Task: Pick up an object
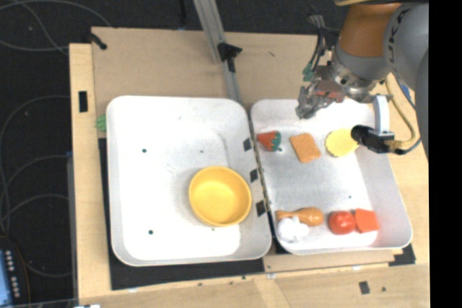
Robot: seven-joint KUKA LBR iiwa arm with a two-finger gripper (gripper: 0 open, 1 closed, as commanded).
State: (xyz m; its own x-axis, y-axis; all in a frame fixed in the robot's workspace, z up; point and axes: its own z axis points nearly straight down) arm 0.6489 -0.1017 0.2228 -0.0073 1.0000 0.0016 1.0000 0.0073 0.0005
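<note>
From my feed I see the gripper (pixel 312 106) hanging over the far edge of the right bin (pixel 379 187), at its upper corner nearest the arm's wrist. I cannot tell whether it is apart or together; it is small and dark against the white, and I see nothing between its tips.

Nearest the gripper, just below it, lies a flat orange block (pixel 305 148). To the gripper's left and slightly lower sits a small red piece with a green part (pixel 269 141), close to the wall shared with the other bin. To its right and lower is a yellow round piece (pixel 339 143), touching or just beside a black part of the arm's cabling.

Well below the gripper, along the near wall, I see a tan pear-like shape (pixel 306 215), a white lump (pixel 291 230) touching it, a red round object (pixel 341 222) and an orange-red block (pixel 365 220) just beside that.

Far to the gripper's lower left, a yellow bowl (pixel 219 196) rests in the left bin (pixel 144 155).

I can read no writing or brand on anything.
</note>
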